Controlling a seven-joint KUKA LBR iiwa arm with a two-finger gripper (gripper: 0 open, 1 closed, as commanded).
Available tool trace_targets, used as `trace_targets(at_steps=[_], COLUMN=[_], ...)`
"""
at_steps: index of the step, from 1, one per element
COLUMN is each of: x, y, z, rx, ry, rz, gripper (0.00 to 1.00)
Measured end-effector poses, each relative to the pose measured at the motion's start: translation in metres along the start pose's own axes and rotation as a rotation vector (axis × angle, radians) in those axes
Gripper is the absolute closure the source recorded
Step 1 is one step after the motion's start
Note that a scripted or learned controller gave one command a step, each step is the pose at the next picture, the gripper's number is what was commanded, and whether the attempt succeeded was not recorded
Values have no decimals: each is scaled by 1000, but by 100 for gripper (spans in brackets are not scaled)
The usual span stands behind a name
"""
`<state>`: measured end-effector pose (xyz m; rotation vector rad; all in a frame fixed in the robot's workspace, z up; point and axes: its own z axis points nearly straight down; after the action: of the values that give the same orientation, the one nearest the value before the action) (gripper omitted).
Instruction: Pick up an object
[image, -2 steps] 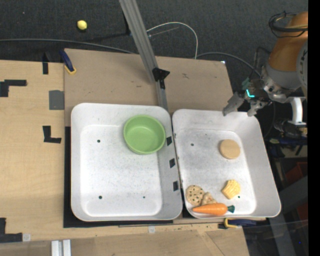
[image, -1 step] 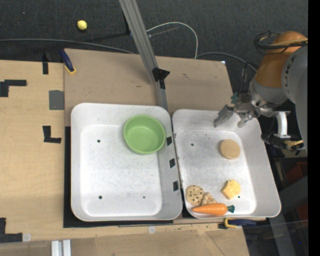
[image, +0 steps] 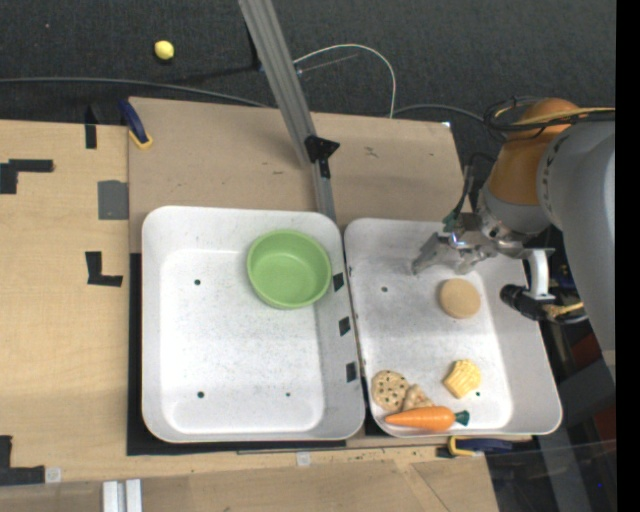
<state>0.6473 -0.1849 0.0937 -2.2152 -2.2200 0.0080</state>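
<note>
Counting the worktop (image: 240, 170): two white bins side by side. One green bowl (image: 288, 267) sits in the left bin (image: 180, 380), near its far right corner. Four things lie in the right bin (image: 400, 300): one tan round bun (image: 460, 298) near the middle, one cookie (image: 389, 388), one yellow piece (image: 461, 378) and one carrot (image: 425, 419) along the near edge. The claw (image: 450, 252) hangs over the right bin's far edge, just beyond the bun, fingers spread, gripping nothing.
</note>
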Motion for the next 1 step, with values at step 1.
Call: trace_targets(at_steps=[1], x=[1], y=[0], z=[6], rx=[-4], ry=[-1], rz=[-1], gripper=[0])
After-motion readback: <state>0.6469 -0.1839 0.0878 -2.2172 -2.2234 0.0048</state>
